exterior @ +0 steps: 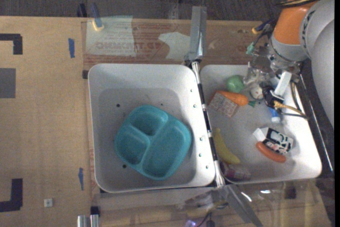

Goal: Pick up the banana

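The banana (225, 149) is yellow and lies along the left wall of the right bin (311, 165), near its front corner. My gripper (257, 82) hangs over the back of that bin, beside a green ball (234, 83). It is well behind and to the right of the banana, and nothing visible is in its grasp.
An orange carrot (234, 98) and a brown card (223, 106) lie just behind the banana. A red sausage (271, 151) and a black-and-white box (278, 140) sit to its right, a purple item (237, 171) in front. A teal divided plate (154, 141) rests in the left bin (101, 87).
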Tool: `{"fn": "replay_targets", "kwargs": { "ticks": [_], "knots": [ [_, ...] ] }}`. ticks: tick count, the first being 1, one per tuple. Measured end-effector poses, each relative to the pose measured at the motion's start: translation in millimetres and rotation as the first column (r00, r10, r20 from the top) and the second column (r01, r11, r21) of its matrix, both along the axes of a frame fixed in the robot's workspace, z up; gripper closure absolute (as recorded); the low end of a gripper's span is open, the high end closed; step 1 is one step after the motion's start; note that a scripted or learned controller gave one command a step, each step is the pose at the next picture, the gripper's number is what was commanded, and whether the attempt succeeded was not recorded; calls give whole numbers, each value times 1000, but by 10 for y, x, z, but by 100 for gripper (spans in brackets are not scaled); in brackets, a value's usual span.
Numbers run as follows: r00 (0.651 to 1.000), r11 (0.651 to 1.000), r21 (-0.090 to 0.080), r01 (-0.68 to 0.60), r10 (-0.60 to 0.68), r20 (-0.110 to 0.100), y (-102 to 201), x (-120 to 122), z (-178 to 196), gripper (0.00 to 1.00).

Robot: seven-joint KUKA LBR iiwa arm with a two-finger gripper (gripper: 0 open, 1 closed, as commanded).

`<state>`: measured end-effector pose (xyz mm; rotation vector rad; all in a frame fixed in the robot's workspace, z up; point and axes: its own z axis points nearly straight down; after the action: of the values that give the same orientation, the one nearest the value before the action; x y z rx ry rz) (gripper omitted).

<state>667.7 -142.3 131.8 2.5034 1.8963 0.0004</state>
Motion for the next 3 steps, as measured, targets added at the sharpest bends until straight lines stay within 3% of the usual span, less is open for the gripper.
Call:
{"fn": "replay_targets", "kwargs": {
  "ticks": [1,2,3],
  "knots": [
    [970,970,-2,-242,242,3,443,1,699,100],
    [996,996,-6,-85,85,31,310,-399,-139,100],
    [999,999,-3,-45,45,17,174,-517,-96,100]
  ]
}}
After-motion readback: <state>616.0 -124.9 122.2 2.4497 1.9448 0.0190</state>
